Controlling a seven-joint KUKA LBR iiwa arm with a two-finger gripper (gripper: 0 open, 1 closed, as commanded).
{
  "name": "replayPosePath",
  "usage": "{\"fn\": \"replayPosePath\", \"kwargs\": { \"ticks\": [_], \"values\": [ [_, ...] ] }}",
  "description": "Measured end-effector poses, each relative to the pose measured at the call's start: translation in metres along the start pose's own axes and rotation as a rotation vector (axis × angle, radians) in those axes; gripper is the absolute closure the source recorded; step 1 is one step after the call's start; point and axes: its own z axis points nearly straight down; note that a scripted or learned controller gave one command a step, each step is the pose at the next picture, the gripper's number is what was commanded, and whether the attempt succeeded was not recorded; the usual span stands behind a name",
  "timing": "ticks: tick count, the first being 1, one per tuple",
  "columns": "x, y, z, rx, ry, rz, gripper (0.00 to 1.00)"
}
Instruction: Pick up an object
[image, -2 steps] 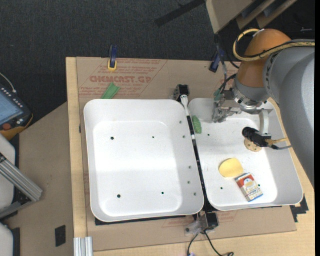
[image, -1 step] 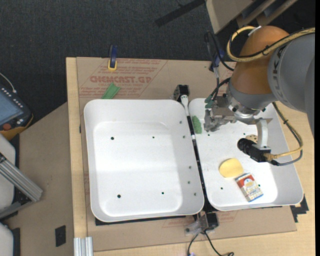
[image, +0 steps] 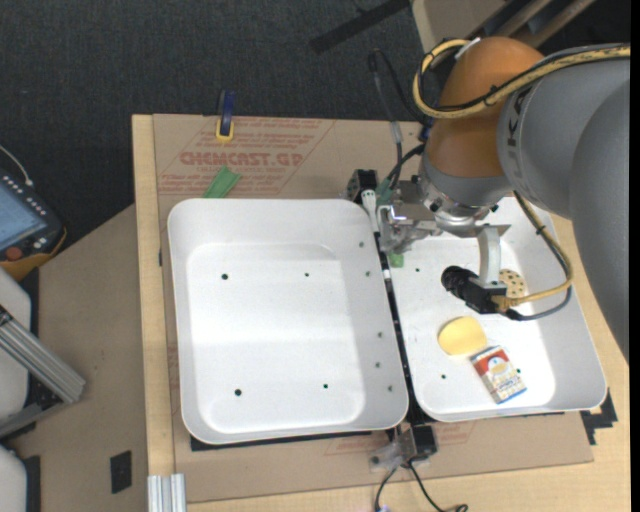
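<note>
Closest to me, in the near part of the right bin (image: 555, 340), a small box (image: 498, 374) printed in red, white and blue lies flat and a little askew. Just beyond it, apart from it, sits a rounded yellow lump (image: 461, 336). Further in, towards the view's right, I can make out a pale piece speckled with dots (image: 514, 283), though I can't say what it is. The claw (image: 398, 228) is at the far left corner of this bin, right by the wall it shares with the left bin (image: 270, 330). That puts the box and the yellow lump well apart from it, nearer to me and off to the view's right. I cannot tell whether the claw is apart or together, and I see nothing held in it. A small green scrap (image: 396, 260) shows just beside the claw on its near side, too small to identify. The left bin shows its white floor with a few small dark dots. Above the claw rise the orange band (image: 480, 75) and the grey arm (image: 575, 130). Both bins rest on a cardboard sheet (image: 290, 150) with red print over the table. At the sheet's far edge are a green strip (image: 222, 182) and, beyond that, a blue clip (image: 227, 112).
</note>
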Motion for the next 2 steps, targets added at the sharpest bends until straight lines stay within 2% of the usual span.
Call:
{"fn": "replayPosePath", "kwargs": {
  "ticks": [1,2],
  "values": [
    [0.062,-0.013,0.014,0.009,0.002,-0.001,1.00],
    [0.041,-0.052,-0.119,-0.008,0.001,0.005,1.00]
  ]
}}
